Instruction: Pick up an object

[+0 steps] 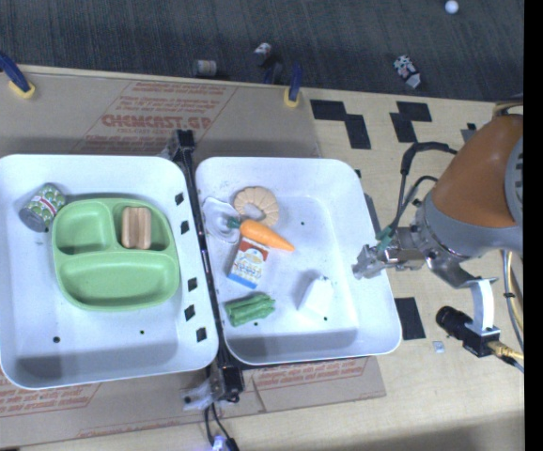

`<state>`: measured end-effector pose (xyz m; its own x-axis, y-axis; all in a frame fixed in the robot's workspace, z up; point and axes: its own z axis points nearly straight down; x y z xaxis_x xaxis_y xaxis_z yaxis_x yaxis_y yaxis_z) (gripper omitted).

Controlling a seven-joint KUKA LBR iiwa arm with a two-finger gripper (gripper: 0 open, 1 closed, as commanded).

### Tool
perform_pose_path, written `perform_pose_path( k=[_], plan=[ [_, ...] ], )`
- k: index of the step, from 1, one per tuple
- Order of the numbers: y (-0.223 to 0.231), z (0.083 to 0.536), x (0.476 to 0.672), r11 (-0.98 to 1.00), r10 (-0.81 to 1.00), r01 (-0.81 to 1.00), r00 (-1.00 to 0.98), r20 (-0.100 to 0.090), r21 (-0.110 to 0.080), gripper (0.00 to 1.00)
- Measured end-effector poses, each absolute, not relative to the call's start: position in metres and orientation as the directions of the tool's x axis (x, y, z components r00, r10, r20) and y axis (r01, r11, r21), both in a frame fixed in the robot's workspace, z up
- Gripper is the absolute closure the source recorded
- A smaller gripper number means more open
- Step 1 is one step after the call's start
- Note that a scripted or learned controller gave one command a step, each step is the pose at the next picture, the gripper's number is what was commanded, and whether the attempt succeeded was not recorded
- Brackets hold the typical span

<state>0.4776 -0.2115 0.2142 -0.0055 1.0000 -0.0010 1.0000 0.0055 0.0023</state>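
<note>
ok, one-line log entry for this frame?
gripper: at right bin's right rim, holding nothing | carrot, small carton: in right bin | green tray: left bin

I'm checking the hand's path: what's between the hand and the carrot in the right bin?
In the camera view, between the hand and the carrot lie the right bin's rim and bare white floor; nothing else is in the way.

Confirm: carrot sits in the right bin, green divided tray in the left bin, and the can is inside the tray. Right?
Not quite. The camera view shows the can beside the green divided tray, on the left bin floor at its upper left corner, not inside it. The carrot does sit in the right bin.
</note>
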Motion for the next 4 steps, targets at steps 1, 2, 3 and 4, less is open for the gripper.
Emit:
perform_pose_path(
  k=[1, 2, 3, 4],
  plan=[
    [-0.212, 0.234, 0.478, 0.006, 1.0, 1.0, -0.006, -0.001, 0.003, 1.0],
    [-0.203, 0.224, 0.477, 0.008, 1.0, 1.0, -0.008, 0.0, -0.001, 1.0],
    [-0.211, 0.211, 0.519, 0.006, 1.0, 1.0, -0.006, 0.0, -0.001, 1.0],
    [-0.211, 0.211, 0.519, 0.006, 1.0, 1.0, -0.006, 0.0, -0.001, 0.0]
  ],
)
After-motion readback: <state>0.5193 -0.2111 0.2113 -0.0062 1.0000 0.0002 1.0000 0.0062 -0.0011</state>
